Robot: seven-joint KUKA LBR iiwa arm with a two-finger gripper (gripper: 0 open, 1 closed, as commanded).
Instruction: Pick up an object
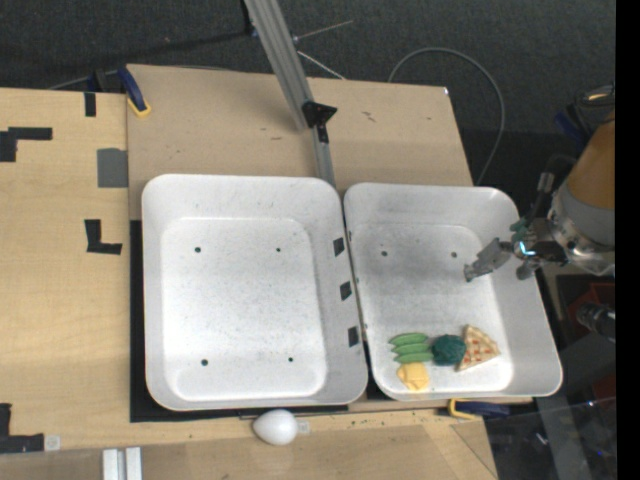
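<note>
Several small toys lie together at the front of the right bin (430, 218): a green pea pod (408, 343), a dark green lump (448, 348), a pizza slice (481, 349) and a yellow piece (413, 375). My gripper (505, 264) hangs over the bin's right side, well behind the toys. It is open, with nothing between its fingers. One grey finger (486, 262) points left over the bin floor.
The left bin (240, 288) sits beside the right one. A white egg-shaped object (275, 427) rests on the bench just in front of the left bin. A grey metal bar (285, 53) slants in from the top, ending between the bins.
</note>
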